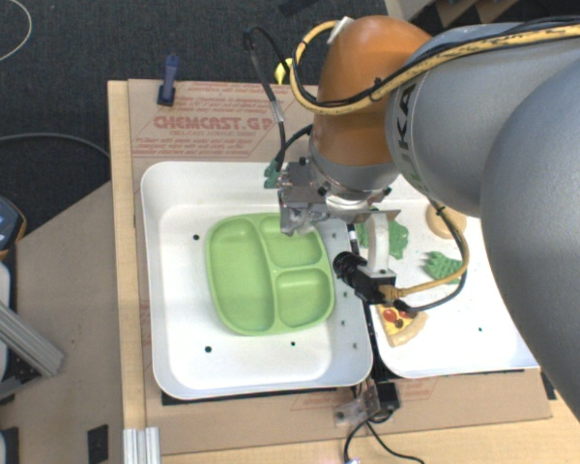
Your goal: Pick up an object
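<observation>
Bench top carries a cardboard sheet [213,124] with red print, and on it two shallow white bins sit side by side. The left bin [169,259] holds a green divided tray [246,278], lying flat near the bin's middle and turned a little askew, with one long compartment on its left and two smaller ones on its right. The grey arm [503,133], with its orange band [362,66], reaches in from the right and ends over the left bin's upper right part. The pincer [296,220] hangs at the tray's upper right corner, over the rim of the upper small compartment. From this angle it looks to be at or just above the tray's edge, and whether it touches cannot be judged. The wrist body hides most of the pincer from above, so I cannot tell whether it is wide or narrow, and nothing can be seen gripped in it.

The right bin [483,356] is partly covered by the arm. In it lie a toy pizza slice [404,323] near the dividing edge, a green leafy piece [446,265] above that, and a tan round piece [437,220] higher up. All three lie apart from the pincer.
</observation>
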`<state>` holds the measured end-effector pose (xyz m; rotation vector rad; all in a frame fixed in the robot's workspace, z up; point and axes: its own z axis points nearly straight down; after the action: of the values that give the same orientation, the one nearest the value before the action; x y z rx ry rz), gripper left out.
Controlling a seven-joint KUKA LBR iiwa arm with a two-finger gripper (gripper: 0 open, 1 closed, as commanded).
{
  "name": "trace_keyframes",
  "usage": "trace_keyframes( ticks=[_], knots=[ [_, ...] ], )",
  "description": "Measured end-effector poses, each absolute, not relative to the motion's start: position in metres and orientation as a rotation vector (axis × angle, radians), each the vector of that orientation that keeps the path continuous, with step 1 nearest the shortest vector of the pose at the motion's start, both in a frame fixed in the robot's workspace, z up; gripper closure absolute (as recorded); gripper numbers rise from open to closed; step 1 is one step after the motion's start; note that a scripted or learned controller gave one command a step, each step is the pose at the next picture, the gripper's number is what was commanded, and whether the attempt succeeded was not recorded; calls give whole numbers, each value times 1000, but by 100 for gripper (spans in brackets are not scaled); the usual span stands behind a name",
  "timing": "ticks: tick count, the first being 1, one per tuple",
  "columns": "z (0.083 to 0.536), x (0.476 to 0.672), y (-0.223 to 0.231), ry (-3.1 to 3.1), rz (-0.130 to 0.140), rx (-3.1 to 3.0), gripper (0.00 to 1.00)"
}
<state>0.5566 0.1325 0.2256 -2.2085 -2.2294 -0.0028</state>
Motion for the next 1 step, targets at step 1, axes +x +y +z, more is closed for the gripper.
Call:
trace_keyframes(
  ticks=[1],
  knots=[
    [430,524,119,-2231,-29,-2226,100]
  ],
)
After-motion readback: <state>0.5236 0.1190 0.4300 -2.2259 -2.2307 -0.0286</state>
